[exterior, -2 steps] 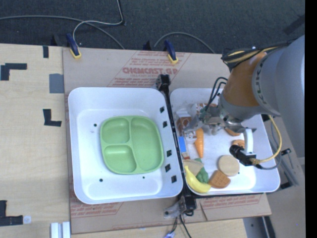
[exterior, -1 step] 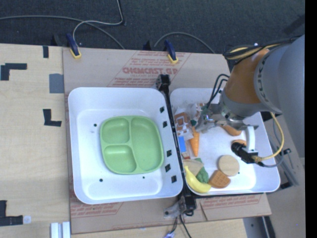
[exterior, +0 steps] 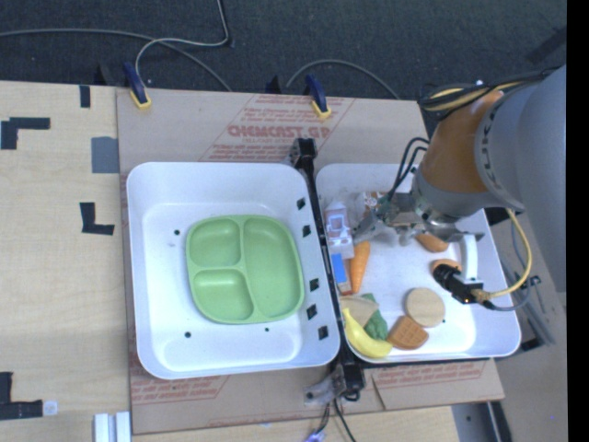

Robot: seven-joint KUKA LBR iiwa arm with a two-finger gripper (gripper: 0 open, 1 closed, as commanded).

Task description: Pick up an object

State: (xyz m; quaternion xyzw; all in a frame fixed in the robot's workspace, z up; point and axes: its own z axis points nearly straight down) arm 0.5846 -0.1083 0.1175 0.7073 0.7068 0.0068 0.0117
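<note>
Arm (exterior: 502,145): nearest the lens, it was a grey bulk with an orange band, reaching in from 3 o'clock over the right bin.
Bench (exterior: 55,182): it was pale wood with black tape marks, bearing a cardboard sheet held by two blue and yellow clamps at 12 o'clock.
Left bin (exterior: 156,191): it was white and shallow, and held a green tray.
Right bin (exterior: 492,339): it was white and touched the left bin along a black seam.
Green tray (exterior: 245,269): it had three compartments and lay flat at the left bin's centre.
Gripper (exterior: 385,212): it hung low over the right bin's 10 o'clock part, just beside the carrot; whether its jaws were open or closed could not be told.
Carrot (exterior: 359,263): it was orange and lay lengthwise toward 6 o'clock from the gripper.
Banana (exterior: 362,338): it was yellow and curved along the right bin's 7 o'clock corner.
Round biscuit (exterior: 425,307): it was tan and lay at the bin's 5 o'clock, touching an orange wedge (exterior: 408,333).
Blue packet (exterior: 338,268): it lay against the seam at 9 o'clock from the carrot.
</note>
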